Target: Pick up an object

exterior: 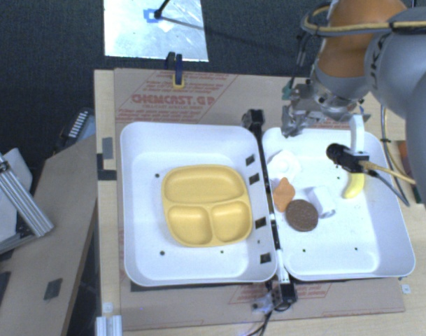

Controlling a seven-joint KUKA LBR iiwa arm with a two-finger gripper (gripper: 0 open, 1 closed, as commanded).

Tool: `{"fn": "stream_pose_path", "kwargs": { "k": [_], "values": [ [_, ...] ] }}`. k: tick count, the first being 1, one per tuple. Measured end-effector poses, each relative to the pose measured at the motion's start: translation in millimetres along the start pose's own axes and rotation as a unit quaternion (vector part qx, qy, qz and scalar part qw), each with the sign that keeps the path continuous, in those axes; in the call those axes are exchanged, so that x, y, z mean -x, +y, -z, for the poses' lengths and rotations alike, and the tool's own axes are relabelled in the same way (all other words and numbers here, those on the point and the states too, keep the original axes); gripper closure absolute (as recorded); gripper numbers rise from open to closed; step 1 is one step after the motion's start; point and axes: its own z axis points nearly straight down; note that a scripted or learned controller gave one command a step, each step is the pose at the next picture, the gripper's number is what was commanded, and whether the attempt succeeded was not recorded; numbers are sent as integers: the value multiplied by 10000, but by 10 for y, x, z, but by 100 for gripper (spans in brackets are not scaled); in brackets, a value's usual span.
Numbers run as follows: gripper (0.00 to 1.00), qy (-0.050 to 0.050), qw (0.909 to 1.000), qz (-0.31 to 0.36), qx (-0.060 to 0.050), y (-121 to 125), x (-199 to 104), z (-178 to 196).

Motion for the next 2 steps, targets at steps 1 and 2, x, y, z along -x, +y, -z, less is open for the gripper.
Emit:
{"fn": "stream_pose_path", "kwargs": {
  "k": [1, 2],
  "values": [
    [100, 4, 10000, 6, 1, -42, -542, 72],
    [100, 4, 10000, 5, 4, 16, -1141, 5]
  ]
}}
